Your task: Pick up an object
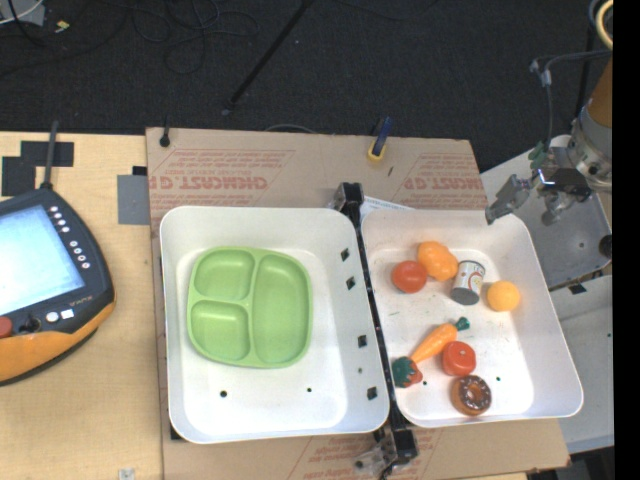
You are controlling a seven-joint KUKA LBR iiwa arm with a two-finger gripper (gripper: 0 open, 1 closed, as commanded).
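The right bin [545,308] holds several toy foods: a red tomato [408,276], an orange fruit [437,259], a small silver can [467,281], a yellow-orange ball [503,295], a carrot [437,340], a second red tomato [459,357], a green-and-red piece [405,371] and a chocolate donut [470,395]. My gripper [548,183] hangs at the right edge of the camera view, beyond the bin's far right corner and apart from every object. Nothing shows in its grasp.
A green divided plate [250,306] lies in the left bin [330,388]. An orange-rimmed pendant with a screen [40,278] rests on the bench at far left. A blue-and-yellow clamp [379,140] sits on the cardboard behind the bins.
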